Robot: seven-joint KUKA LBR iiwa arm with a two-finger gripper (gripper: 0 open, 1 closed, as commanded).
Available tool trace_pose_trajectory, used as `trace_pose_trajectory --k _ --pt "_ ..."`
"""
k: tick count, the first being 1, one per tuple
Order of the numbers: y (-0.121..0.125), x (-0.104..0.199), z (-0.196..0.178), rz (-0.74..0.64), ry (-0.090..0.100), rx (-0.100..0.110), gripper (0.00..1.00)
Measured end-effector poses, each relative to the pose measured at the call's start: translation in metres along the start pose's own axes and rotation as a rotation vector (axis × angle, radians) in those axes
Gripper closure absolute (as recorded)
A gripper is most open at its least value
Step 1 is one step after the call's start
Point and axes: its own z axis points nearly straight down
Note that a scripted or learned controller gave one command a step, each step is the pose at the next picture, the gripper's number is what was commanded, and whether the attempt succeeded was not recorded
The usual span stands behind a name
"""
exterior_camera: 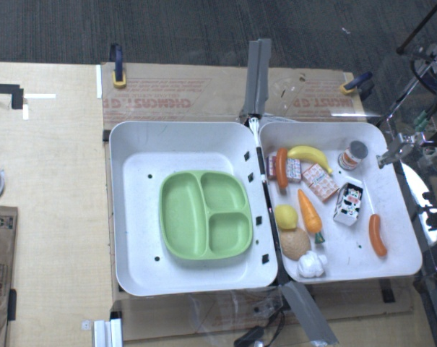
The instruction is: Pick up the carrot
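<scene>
carrot lies in the right bin, long axis near-vertical in view, tip up-left, down-left of my pincer; pincer state: can't tell.

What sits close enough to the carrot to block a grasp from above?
Nothing lies on the orange carrot. A yellow lemon touches its left side and a round tan bun sits by its lower end, crowding that side.
</scene>
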Motion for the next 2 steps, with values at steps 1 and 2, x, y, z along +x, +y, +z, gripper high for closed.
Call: trace_pose_trajectory --k 1,2 --pt "-0.011 0.053 0.081 -0.017 0.001 0.0 0.0" --pt "-0.057 0.097 0.16 0.043 0.001 0.001 0.0"
